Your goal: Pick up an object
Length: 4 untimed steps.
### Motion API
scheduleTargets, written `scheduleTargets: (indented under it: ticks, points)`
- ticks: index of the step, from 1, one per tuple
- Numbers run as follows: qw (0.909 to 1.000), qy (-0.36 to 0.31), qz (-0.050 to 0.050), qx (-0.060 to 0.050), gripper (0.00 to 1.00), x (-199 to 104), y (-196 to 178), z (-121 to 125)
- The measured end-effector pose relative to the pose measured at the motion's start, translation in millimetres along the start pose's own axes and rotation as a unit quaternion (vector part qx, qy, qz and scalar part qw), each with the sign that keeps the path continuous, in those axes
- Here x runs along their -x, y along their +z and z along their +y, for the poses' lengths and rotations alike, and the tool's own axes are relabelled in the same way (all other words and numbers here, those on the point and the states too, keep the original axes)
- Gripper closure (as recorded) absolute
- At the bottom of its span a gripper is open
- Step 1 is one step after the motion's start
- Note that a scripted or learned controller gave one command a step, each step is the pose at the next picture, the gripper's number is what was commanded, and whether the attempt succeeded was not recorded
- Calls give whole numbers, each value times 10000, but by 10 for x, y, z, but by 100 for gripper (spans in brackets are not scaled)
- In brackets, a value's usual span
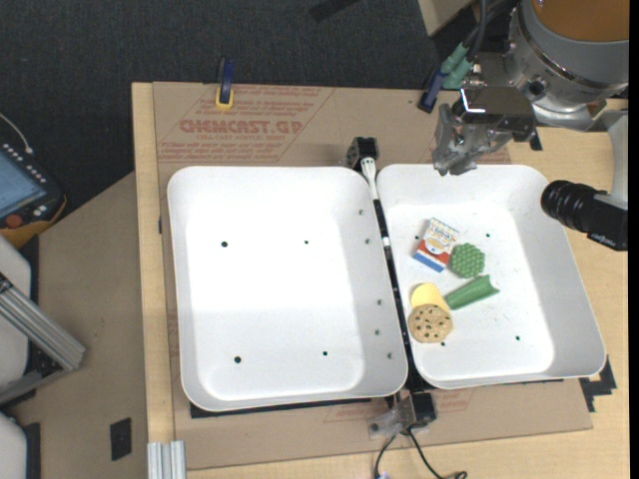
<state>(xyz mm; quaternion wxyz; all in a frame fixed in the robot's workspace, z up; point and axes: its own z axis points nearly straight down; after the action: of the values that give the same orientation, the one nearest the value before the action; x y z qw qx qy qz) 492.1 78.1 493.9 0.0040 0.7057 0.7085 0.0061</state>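
The end effector (457, 160) hangs over the far rim of the right bin (559, 357), and whether it is wide or narrow I cannot tell, since its tip is small and blurred. The things lie well apart from it, nearer the camera in that bin's left half: a carton (436, 244), a green disc (466, 260), a green stick (470, 292), a yellow piece (426, 295) and a cookie (430, 322) clustered together. The arm (574, 28) is cut off at the top edge, and the left bin (200, 367) sits beside on the surface (150, 267).
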Motion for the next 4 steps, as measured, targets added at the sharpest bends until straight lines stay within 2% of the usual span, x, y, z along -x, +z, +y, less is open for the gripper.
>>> scheduleTargets:
  ticks: [1,2,3,4]
  points:
    - [10000,-2,-3,-42,100,-441,-438,-124]
    - [10000,3,-9,-54,100,-746,-407,-39]
    - [9999,29,-41,-149,100,-693,905,-155]
    - [10000,22,-10,-60,100,-702,723,-132]
